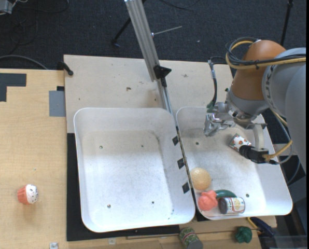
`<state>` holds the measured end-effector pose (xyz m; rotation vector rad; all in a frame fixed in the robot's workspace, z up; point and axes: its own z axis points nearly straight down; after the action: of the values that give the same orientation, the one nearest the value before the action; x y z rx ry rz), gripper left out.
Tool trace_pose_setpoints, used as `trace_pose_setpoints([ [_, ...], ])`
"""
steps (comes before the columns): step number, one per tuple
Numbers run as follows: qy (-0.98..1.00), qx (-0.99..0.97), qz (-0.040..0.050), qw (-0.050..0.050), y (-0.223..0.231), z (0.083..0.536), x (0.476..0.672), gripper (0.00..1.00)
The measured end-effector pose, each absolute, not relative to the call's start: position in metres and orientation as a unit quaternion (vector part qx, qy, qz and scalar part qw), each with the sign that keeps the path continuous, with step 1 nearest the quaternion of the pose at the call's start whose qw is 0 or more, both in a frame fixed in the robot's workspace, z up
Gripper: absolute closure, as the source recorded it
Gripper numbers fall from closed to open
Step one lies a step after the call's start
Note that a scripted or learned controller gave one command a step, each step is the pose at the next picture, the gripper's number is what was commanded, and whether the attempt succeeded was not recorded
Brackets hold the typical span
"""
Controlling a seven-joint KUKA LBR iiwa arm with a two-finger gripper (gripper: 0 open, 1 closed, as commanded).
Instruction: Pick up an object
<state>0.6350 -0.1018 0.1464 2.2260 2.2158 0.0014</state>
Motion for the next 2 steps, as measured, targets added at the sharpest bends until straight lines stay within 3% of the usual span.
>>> trace_pose_setpoints([
  [2,0.707,0.707,0.0011,0.002,-0.109,0.254,0.627,1.0],
])
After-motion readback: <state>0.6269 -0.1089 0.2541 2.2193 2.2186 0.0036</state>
